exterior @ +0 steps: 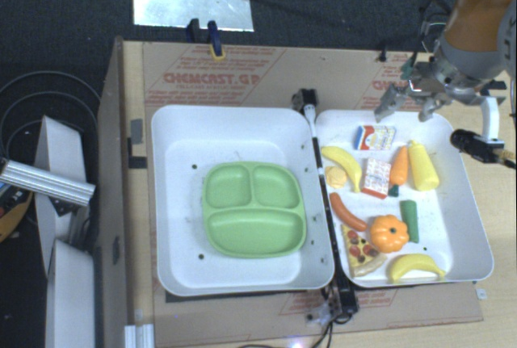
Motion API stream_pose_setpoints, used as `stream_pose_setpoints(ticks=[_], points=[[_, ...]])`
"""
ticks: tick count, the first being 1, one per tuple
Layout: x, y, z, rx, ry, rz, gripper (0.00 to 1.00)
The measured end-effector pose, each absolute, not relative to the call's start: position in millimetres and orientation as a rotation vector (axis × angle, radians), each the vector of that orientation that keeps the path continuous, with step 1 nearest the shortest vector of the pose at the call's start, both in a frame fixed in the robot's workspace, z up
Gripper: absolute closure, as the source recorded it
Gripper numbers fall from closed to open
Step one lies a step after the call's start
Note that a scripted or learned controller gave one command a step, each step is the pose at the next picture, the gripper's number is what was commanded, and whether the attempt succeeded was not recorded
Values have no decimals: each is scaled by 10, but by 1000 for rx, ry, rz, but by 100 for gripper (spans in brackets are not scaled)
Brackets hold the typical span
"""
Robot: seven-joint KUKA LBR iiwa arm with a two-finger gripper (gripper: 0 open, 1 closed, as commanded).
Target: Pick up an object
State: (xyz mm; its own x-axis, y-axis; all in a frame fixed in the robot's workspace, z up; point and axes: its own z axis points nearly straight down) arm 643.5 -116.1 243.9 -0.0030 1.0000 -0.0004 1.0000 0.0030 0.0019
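Note:
My gripper (406, 107) hangs over the far edge of the right bin (472, 213), fingers spread apart with nothing between them. Just below it lies a red and white carton (375, 137). Further down the bin are a second small carton (377, 178), a carrot (398, 166), a yellow bottle-shaped toy (422, 165), a banana (343, 165), a red sausage (348, 211), a green cucumber piece (409, 220), an orange pumpkin (388, 233), a pizza slice (362, 251) and another banana (414, 266).
The left bin (174, 177) holds a green divided plate (254, 208). A black clamp (306, 102) sits on the rim between the bins. A cardboard sheet (242, 72) lies under both. A black bracket (478, 144) juts in at the right.

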Motion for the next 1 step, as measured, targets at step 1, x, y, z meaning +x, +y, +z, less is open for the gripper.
stream_pose_setpoints(ticks=[1], points=[[6190, -1528, 1455, 2226, 2222, -5, 0]])
